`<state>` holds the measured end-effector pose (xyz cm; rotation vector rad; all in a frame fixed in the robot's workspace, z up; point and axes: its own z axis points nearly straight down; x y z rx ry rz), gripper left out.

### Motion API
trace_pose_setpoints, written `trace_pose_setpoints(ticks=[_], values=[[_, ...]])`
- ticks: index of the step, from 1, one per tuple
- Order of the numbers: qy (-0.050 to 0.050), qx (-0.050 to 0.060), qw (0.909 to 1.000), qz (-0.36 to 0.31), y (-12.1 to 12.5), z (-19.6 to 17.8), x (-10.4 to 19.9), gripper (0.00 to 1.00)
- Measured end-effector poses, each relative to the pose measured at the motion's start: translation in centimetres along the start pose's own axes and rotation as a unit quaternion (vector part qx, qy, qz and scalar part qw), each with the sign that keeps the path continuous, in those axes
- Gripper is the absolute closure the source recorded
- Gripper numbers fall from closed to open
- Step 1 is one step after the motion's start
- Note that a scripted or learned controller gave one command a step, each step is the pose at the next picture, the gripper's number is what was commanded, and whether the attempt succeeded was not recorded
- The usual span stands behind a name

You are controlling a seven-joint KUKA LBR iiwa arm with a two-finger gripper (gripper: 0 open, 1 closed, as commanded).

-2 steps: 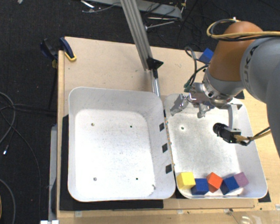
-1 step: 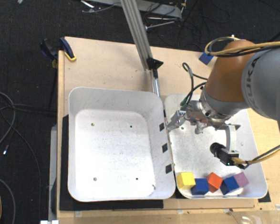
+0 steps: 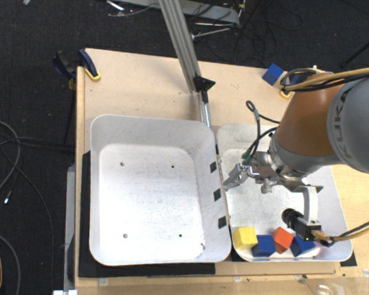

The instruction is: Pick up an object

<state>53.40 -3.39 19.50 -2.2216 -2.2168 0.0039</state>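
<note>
**Approach in hand above the right bin; blocks ungrasped**

A wooden bench [image 3: 145, 84] is seen on a dark floor strewn with cables, and two shallow white bins are borne on it side by side. Nothing is seen lying in the left bin [image 3: 95, 169]. In the right bin [image 3: 335, 198] four small blocks are gathered along the near rim: a yellow block [image 3: 244, 236], a blue block [image 3: 264, 245] touching it, an orange block [image 3: 283, 239] and a second blue block [image 3: 302, 246] just beside that.

The arm [image 3: 312, 121] is reached in over the right bin, and the gripper [image 3: 250, 177] is held near the bin's left wall, apart from the blocks and farther from the camera than they are. How far the gripper is open cannot be told from this slant, and no block is seen in it.

The step is judged to be the approach, with no pick yet made. For the next move, the gripper would need to be shifted toward the near rim, lined up over one block and lowered. The yellow block, at the end of the row, is judged the easiest to reach, as the others are crowded together.
</note>
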Motion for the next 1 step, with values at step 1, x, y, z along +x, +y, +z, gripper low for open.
trace_pose_setpoints(ticks=[1], values=[[0.0, 0.0, 1.0, -0.003, -3.19, 0.03, 3.39, 0.0]])
